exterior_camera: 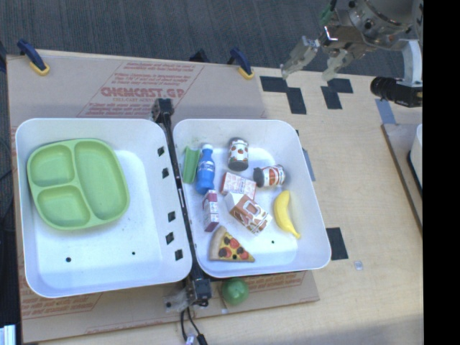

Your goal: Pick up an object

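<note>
My gripper point(316, 62) hangs at the top right, above the bench beyond the right bin's far edge, its two fingers spread open with nothing between them. The right bin point(305, 192) holds a blue bottle point(206, 168), a green block point(190, 164), two small jars point(238, 154) point(271, 176), a yellow banana point(286, 213), a pizza slice point(230, 247), and small cartons point(249, 213) point(237, 185) point(210, 210). All lie well below and left of the gripper.
The left bin point(144, 250) carries a green divided plate point(77, 183). A green ball point(233, 291) rests on the bench just outside the right bin's near edge. Clamps point(241, 62) point(33, 56) hold the cardboard sheet at the back.
</note>
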Available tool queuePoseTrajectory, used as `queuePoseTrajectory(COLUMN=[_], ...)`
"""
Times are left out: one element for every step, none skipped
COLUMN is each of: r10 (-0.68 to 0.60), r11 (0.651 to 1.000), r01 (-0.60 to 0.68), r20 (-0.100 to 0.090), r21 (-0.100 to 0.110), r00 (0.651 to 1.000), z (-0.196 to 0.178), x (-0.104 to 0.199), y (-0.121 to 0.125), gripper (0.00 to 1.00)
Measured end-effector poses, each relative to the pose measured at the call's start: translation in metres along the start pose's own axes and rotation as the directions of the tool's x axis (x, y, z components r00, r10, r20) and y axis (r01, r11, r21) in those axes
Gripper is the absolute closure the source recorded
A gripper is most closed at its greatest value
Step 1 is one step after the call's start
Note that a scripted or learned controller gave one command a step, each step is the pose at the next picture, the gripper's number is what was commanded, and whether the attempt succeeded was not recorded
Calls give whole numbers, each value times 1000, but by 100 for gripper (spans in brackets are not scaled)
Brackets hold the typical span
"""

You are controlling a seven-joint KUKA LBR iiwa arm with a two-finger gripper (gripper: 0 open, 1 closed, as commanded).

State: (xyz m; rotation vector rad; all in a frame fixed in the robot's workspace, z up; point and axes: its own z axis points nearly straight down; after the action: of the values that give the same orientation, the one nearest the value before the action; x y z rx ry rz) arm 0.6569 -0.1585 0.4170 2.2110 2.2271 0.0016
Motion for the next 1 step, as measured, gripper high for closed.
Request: queuePoseTrajectory(r10=[3], r11=[1000], r01=[-3], r20=[-2], r21=[8], r00=[1000], z=[135], x=[-35], y=[-2], gripper=[0])
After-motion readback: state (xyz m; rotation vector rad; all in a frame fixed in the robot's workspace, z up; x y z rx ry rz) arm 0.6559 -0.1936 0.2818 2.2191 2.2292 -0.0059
